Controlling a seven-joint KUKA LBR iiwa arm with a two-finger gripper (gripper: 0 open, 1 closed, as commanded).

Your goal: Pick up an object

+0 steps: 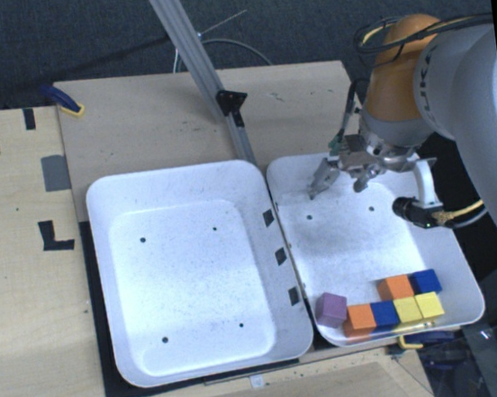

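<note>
Light wooden bench (157, 123) on dark carpet, black tape marks at left; two shallow white plastic bins side by side, left bin (190, 269), right bin (325, 228); grey two-finger gripper (342, 181) over right bin's far end, fingers (321, 180) spread apart, nothing between them; small cubes well below fingers along bin's near edge: purple cube (332, 307), orange cube (361, 316), blue cube (384, 313), yellow cube (408, 310); no legible writing.

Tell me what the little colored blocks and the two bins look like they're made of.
The blocks look like painted wood or foam: flat matte colors, crisp cube edges, no shine. It could be either. The left bin and right bin look like molded white plastic: rounded corners, smooth rims, faint speckling.
</note>
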